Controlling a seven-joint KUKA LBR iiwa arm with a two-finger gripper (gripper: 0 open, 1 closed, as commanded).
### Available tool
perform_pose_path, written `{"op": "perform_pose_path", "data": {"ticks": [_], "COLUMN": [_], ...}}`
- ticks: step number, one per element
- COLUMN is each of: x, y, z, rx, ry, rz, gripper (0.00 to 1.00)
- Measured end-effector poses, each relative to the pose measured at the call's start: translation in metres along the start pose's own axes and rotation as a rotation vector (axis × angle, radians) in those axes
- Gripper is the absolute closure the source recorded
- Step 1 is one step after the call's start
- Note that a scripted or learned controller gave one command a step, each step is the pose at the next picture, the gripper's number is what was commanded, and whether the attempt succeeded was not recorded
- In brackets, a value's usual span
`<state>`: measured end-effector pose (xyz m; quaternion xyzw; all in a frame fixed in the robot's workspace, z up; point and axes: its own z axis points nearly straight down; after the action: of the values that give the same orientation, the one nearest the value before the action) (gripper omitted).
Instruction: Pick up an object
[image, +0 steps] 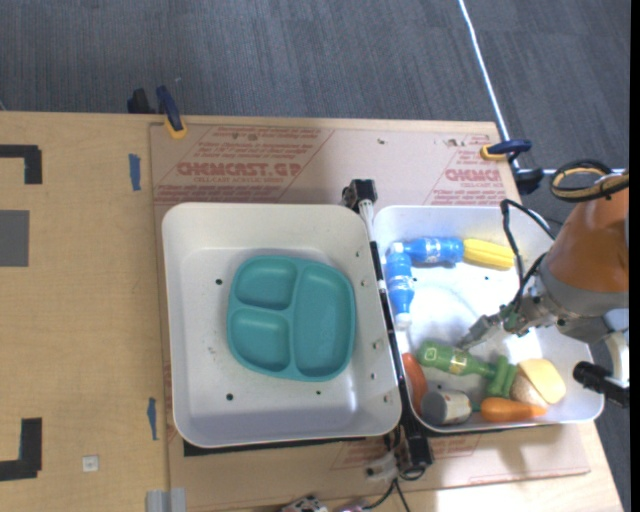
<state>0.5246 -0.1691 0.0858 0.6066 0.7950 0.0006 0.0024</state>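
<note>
Right now the arm (590, 250) leans in over the right bin (440, 222), its orange band bright above the wrist, and the gripper (478, 333) hangs low over the middle of that bin. Its thin dark tip points down toward the green bottle (452, 361), ending just above the bottle's upper side. From where I stand I cannot tell whether the fingers are spread or closed, and nothing shows clamped between them.

Taking the green bottle as the marker: it lies on its side across the near part of the right bin. Just past its right end sits a pale yellow wedge-like piece (544, 380), and below that an orange carrot (512, 408) lies along the bin's near wall. To the bottle's lower left rests a grey cylinder (443, 405), and further left a thin red-orange item (414, 374) is pressed against the bin's left wall. Well above the bottle, toward the far wall, two blue bottles (415, 262) lie close together, one along the left wall and one across the far side, with a yellow corn cob (489, 253) just right of them.

Well to the left of the green bottle, the left bin (190, 330) holds a teal divided plate (292, 316), flat in its middle. Both bins rest on a brown cardboard sheet (250, 165).
</note>
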Motion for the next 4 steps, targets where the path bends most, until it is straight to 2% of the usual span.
{"op": "perform_pose_path", "data": {"ticks": [1, 2, 3, 4], "x": [0.039, 0.045, 0.026, 0.049], "y": [0.035, 0.094, 0.119, 0.038], "z": [0.000, 0.001, 0.001, -0.008], "rx": [0.000, 0.002, 0.001, 0.007], "ry": [0.002, 0.002, 0.001, 0.005], "rz": [0.434, 0.407, 0.029, 0.279], "gripper": [0.00, 0.00, 0.00, 0.00]}}
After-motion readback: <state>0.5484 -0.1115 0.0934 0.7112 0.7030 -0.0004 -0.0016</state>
